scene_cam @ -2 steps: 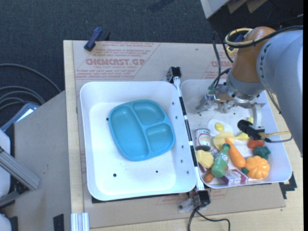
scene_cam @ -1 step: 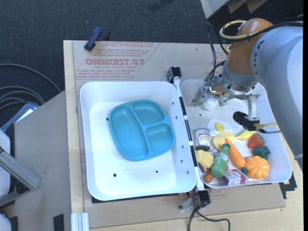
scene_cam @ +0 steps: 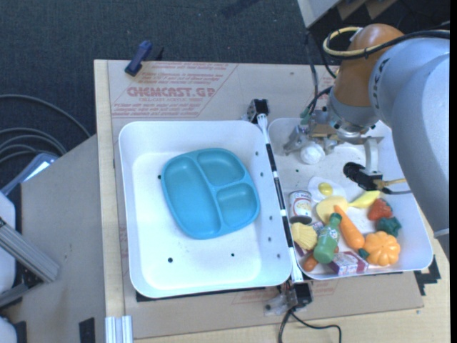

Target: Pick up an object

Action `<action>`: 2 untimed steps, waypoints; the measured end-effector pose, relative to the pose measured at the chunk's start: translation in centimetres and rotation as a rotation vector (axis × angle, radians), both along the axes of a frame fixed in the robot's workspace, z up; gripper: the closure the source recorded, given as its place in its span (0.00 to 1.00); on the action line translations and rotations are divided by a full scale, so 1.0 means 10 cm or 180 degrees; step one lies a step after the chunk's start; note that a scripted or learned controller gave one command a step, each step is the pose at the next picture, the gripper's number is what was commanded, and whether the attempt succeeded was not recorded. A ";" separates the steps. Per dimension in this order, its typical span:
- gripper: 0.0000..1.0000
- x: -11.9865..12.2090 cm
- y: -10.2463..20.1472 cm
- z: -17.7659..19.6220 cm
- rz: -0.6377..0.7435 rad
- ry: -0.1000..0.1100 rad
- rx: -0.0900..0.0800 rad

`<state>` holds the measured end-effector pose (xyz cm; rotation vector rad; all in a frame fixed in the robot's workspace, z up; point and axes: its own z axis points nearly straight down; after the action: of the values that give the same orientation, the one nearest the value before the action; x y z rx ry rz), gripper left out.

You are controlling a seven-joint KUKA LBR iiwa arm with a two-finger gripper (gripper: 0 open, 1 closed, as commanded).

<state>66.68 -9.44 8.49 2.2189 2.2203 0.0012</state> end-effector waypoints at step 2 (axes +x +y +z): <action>0.00 0.00 0.02 0.00 0.0001 0.0007 0.0000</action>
<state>66.66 -9.23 8.49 2.2197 2.2217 -0.0010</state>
